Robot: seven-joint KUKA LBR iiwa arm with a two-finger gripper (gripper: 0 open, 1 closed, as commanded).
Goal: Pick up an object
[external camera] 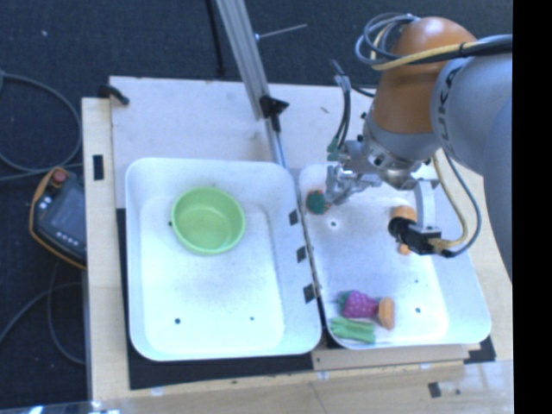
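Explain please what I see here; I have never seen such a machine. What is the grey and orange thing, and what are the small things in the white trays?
One camera looks down at a slant on a bench. The grey and orange thing is a robot arm reaching in from the right; its gripper hangs low over the right bin, next to a small dark green object. Whether it grips anything cannot be told. The left bin contains a green bowl. Near the right bin's front edge lie a magenta toy, an orange piece and a green piece.
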